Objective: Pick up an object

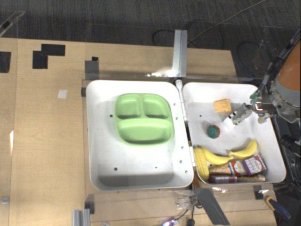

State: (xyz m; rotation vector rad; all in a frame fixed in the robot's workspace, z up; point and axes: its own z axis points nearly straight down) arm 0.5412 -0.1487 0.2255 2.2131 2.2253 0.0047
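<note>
My gripper hangs over the upper middle of the right bin, reaching in from the right. A tan-orange block lies just to its upper left, close to it but apart. Further left and lower sits a small teal-green ball. A banana curves along the lower part of the bin, with a yellow corn cob at its left end. A purple-red packet and a dark brown bar lie at the bin's front edge.
The left bin holds a green divided plate in its upper middle. A metal post stands behind the wall between the two bins. Bare white floor shows in the right bin's upper left.
</note>
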